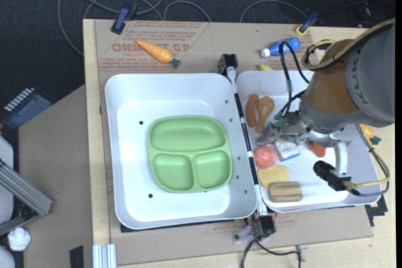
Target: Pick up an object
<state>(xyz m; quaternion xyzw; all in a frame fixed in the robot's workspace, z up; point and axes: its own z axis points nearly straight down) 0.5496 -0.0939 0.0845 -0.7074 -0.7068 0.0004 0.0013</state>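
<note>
The right bin (352,191) holds several toy foods: two brown sausages (258,110), a pink-red piece (265,155), a yellow piece (274,174), a tan bread-like block (286,191) and a small white-and-blue box (288,149). My gripper (281,130) is low in this bin, right of the sausages and just above the small box. The grey wrist and orange band (333,94) cover the bin's right half. A small red item (318,149) shows below the wrist.
The left bin (125,103) holds a green divided plate (190,152). On the bench behind the bins lie a toy carrot (157,51), a blue clip (123,17) and a blue-and-white bottle (280,47). A black cable (286,75) runs down to the wrist.
</note>
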